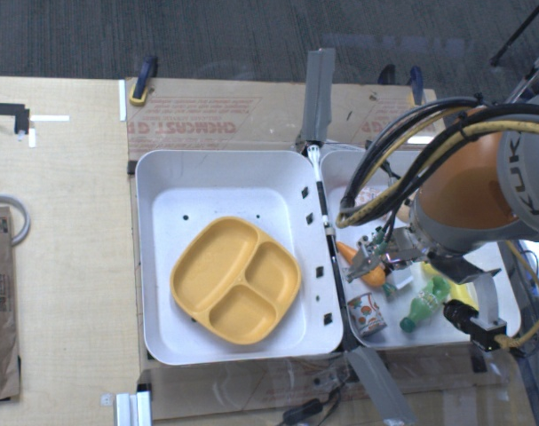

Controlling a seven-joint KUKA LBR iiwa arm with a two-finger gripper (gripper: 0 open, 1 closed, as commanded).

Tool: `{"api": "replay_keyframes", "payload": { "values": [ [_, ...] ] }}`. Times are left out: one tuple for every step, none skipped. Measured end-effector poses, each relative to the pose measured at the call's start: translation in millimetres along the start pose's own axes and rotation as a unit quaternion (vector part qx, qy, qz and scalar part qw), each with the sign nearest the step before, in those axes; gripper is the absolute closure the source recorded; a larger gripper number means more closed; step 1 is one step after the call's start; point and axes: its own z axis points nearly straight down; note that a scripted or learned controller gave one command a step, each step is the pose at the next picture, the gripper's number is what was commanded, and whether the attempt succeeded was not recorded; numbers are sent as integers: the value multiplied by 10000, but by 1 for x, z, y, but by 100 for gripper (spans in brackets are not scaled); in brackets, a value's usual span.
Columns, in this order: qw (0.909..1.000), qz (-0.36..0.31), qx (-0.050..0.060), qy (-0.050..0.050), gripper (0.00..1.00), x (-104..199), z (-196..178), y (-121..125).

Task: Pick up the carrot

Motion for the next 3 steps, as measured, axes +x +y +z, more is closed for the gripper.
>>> {"api": "replay_keyframes", "payload": {
  "values": [
    [9975,-704,-13,-5,0,-22,-58,-1],
    [9971,-757,-3,0,0,-23,0,7],
    [9981,620,4,1,0,-8,0,1]
  ]
}}
